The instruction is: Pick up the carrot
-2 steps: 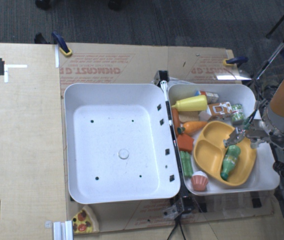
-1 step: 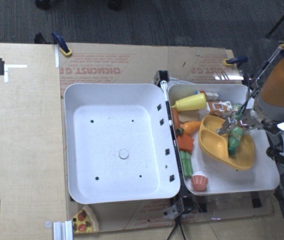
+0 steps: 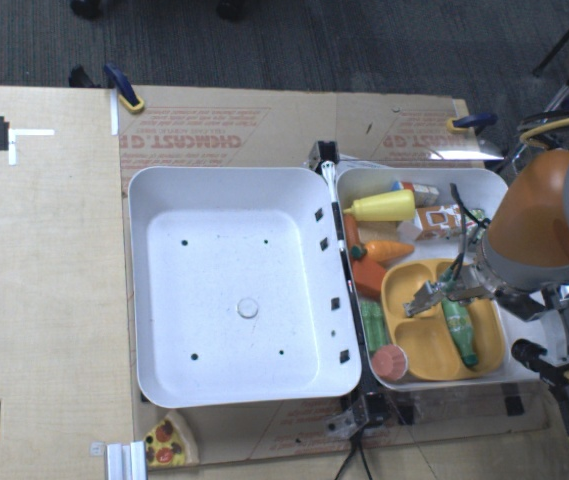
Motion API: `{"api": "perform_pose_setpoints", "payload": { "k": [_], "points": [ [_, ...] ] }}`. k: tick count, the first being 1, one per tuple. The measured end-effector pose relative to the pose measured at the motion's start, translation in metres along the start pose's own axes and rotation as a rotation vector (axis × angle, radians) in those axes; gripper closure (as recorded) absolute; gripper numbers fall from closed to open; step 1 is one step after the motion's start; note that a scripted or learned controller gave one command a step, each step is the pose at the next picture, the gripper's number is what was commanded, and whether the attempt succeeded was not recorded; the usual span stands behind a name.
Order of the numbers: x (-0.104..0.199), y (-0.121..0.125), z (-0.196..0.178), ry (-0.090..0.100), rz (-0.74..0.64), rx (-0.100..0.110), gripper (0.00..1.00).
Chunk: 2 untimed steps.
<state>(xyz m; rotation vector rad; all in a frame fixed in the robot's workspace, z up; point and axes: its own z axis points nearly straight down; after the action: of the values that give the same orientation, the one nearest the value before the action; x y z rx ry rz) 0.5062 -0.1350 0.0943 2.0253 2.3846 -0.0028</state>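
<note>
While the end effector hovers over the yellow tray, grip state unclear, approach is underway; next, shift left onto the carrot.

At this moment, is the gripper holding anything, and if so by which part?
Nothing visibly held. The gripper hangs over the yellow plate; the carrot lies apart in the right bin.

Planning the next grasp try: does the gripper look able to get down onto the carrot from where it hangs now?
Probably yes. The carrot lies exposed on top in the right bin, just left of the gripper, which hangs over the yellow tray. The yellow bottle lies close beside it, leaving little room.
</note>
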Motion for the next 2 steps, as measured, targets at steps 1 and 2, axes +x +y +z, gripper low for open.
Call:
{"api": "perform_pose_setpoints", "payload": {
  "k": [1, 2],
  "points": [
    [-0.0037, 0.0033, -0.0107, -0.006, 0.006, -0.009, 1.0],
    [-0.0036, 0.0036, -0.0114, -0.006, 0.005, -0.01, 0.0]
  ]
}}
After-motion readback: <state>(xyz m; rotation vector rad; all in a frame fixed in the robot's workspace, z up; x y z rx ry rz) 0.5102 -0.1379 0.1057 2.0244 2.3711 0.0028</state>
